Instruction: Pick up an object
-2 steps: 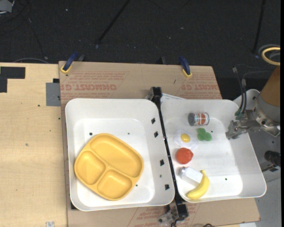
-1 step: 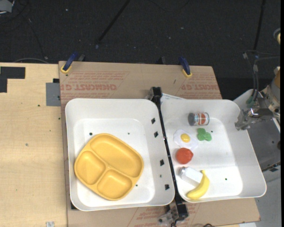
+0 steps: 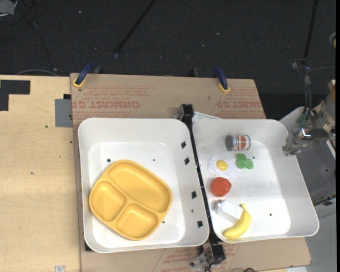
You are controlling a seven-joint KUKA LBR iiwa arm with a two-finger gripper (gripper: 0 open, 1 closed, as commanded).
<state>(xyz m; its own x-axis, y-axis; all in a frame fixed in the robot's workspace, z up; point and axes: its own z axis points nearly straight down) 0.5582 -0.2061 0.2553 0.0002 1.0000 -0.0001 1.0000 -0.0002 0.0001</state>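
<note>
Yellow banana point(image 3: 239, 224) in right bin point(image 3: 289, 208)

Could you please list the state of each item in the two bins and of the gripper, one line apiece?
Yellow divided plate: flat in the left bin, its compartments bare.
Can: on its side, right bin.
Fried egg toy: flat, yolk up.
Green toy: lying loose beside the egg.
Tomato: resting free.
Banana: lying against a white block.
Gripper: at the right bin's edge, holding nothing visible.

Yellow divided tray point(image 3: 130, 200), yellow banana point(image 3: 239, 225), red tomato point(image 3: 220, 186), green toy point(image 3: 244, 162), white bins point(image 3: 181, 135)
</note>
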